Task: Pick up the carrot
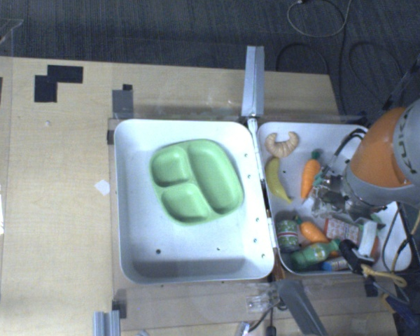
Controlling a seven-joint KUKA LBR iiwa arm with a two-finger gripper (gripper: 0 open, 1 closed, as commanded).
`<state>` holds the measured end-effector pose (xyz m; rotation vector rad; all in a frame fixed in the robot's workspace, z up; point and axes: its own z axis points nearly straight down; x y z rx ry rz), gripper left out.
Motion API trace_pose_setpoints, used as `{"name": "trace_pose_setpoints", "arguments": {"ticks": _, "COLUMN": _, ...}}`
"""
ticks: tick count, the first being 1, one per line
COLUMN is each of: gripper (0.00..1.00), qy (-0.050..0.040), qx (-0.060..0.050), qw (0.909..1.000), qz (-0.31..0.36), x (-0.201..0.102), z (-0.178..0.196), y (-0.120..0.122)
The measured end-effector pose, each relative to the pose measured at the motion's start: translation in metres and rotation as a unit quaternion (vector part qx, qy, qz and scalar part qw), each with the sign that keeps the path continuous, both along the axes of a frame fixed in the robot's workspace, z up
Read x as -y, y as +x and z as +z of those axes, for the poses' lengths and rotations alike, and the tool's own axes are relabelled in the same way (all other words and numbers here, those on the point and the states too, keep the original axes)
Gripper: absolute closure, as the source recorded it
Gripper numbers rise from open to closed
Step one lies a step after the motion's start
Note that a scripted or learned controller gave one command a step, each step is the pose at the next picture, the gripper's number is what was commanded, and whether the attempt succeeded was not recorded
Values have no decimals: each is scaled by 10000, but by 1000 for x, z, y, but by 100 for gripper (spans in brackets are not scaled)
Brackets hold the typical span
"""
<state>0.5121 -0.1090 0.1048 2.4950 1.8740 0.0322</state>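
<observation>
Just right of the carrot [309,177], the gripper [327,190] hangs low in the right bin [336,128]; its metal fingers are a dark tangle from this angle, and I cannot tell whether they are apart or together. Nothing shows between them. Behind it, the arm's orange band [378,161] and grey body rise toward the right. The carrot lies nearly upright in the view, green top up, beside the gripper's left edge. Left of the carrot lies a banana [276,180], and above it a pale curled ginger-like piece [283,143]. Below the carrot sit a small can [288,232], another orange piece [313,231] and a green bottle [313,255]. Well left of the carrot, the left bin [136,257] holds a green divided plate [196,180].
</observation>
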Motion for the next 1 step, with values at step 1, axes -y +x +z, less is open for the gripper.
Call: {"name": "trace_pose_setpoints", "arguments": {"ticks": 1, "gripper": 100, "qy": 28, "qx": -124, "qw": 9994, "qz": -335, "x": -53, "z": 81, "y": 51}}
